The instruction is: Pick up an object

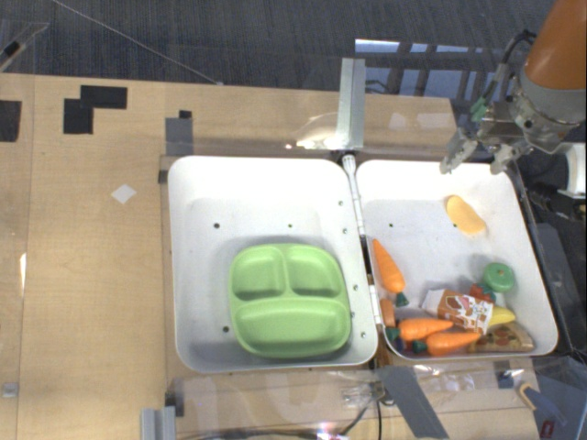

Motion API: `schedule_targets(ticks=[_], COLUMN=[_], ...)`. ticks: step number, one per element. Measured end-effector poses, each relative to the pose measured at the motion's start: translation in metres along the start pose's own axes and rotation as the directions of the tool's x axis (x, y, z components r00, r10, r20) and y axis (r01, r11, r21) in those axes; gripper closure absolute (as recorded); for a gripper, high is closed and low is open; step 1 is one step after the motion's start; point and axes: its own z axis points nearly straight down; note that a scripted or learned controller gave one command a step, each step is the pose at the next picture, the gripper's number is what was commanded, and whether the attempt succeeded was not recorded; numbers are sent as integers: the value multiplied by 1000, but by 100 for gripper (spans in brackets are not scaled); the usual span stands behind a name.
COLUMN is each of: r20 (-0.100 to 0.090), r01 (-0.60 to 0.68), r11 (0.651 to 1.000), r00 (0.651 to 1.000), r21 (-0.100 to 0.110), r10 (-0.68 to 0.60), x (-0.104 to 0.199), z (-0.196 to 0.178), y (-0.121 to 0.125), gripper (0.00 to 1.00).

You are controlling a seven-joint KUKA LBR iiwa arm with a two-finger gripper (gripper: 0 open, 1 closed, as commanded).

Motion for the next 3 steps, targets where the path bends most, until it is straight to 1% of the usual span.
schedule_targets(ticks=[1, 2, 3], r20=[1, 1, -4], r01=[-96, -55, 61], r11=[995, 998, 998], r00=[995, 998, 998], r21=[1, -3, 5], r10=[96, 55, -61], x=[-41, -56, -76], z=[101, 179, 186], y=[-31, -11, 37], gripper=[0, 0, 0])
